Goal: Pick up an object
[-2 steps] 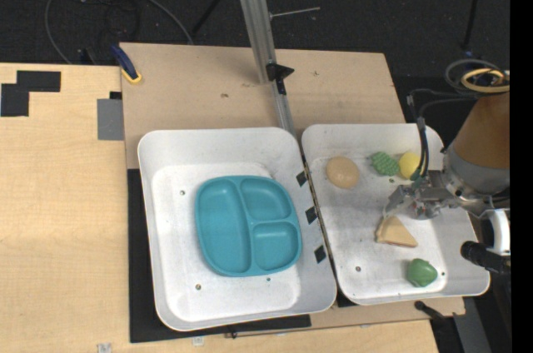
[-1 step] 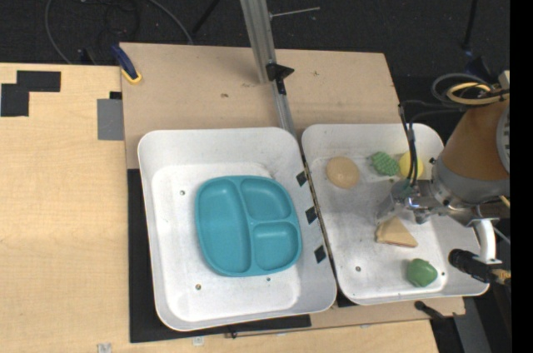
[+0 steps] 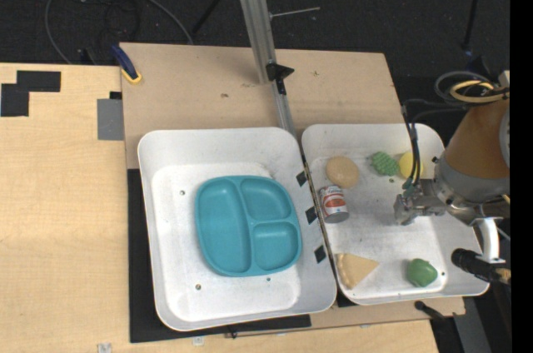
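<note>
My gripper (image 3: 408, 210) hangs low over the right bin (image 3: 379, 256), near its right side, above bare bin floor. Nothing shows between its fingers. In that bin lie a tan round bun (image 3: 342, 171), a small red and white can (image 3: 334, 203), a ridged green piece (image 3: 384, 162), a yellow object (image 3: 407, 166) partly behind a cable, a tan wedge (image 3: 356, 268) and a green rounded object (image 3: 422, 272). The yellow object and the ridged green piece lie just beyond the gripper.
The left bin (image 3: 166, 176) holds a teal divided plate (image 3: 247, 224). An aluminium post (image 3: 256, 18) rises behind the bins. The arm's orange band (image 3: 483, 139) stands over the right bin's right edge. A black cable (image 3: 412, 151) hangs down to the gripper.
</note>
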`<state>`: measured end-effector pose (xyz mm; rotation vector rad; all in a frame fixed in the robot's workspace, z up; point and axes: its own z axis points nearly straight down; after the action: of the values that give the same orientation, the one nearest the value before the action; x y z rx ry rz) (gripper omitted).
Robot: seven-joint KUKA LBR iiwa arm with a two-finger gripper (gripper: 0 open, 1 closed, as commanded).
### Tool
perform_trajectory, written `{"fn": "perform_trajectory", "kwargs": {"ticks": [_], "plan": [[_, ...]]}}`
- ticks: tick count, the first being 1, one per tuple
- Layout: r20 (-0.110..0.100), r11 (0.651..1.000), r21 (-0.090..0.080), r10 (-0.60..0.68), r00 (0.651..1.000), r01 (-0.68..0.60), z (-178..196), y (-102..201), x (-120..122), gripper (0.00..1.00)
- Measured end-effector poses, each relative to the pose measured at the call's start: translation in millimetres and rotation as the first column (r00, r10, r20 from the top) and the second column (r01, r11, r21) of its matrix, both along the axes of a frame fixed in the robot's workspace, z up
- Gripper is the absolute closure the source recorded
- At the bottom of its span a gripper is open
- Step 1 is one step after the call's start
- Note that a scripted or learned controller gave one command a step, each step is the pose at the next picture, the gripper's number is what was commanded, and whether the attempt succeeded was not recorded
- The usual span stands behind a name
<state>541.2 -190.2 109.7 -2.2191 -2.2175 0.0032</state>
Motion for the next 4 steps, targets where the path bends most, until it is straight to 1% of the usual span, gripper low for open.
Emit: {"fn": "perform_trajectory", "kwargs": {"ticks": [1, 2, 3, 4], "plan": [[0.006, 1.0, -0.002, 0.001, 1.0, -0.001, 47, -4, 8, 1.0], [0.007, 1.0, -0.003, 0.002, 1.0, -0.002, 106, -10, 16, 1.0], [0.004, 1.0, -0.002, 0.003, 1.0, -0.003, 118, -10, 16, 1.0], [0.001, 1.0, 0.001, 0.006, 1.0, -0.006, 113, 50, 11, 1.0]]}}
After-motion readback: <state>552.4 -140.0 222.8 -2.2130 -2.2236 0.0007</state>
